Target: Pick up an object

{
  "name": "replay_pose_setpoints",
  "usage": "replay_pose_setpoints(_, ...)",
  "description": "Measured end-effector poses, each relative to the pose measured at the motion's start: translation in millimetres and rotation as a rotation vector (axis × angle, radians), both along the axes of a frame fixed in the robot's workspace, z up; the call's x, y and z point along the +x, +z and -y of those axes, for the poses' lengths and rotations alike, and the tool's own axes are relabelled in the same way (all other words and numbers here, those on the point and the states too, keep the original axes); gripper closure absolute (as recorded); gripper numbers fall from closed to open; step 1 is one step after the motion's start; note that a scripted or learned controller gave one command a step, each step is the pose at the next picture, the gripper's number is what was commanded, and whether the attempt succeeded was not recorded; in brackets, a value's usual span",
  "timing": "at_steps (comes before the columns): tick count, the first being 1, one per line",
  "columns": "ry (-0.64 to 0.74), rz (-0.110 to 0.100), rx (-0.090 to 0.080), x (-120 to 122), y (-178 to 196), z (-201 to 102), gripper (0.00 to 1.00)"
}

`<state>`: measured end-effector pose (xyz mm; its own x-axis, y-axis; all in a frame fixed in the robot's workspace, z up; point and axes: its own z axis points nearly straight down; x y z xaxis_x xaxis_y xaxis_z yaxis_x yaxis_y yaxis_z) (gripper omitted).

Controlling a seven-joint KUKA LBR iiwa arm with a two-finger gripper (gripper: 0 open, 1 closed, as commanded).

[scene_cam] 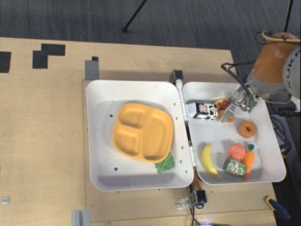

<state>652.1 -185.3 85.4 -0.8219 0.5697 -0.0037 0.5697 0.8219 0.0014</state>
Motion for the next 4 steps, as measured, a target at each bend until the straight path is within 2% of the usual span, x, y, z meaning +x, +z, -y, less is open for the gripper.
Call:
replay_pose_setpoints(1,-0.040,-0.002,0.001,8.4,18.4,-7.8,0.00)
replay_pose_setpoints(2,0.093,0.011,-0.003,-82.0,3.7,-48.9,0.00)
replay_pose_setpoints(3,0.292,0.018,-0.007,-112.6,4.8,-97.9,0.00)
replay_pose_setpoints(4,0.349,0.015,-0.006,-30.1,4.3,-73.9,0.00)
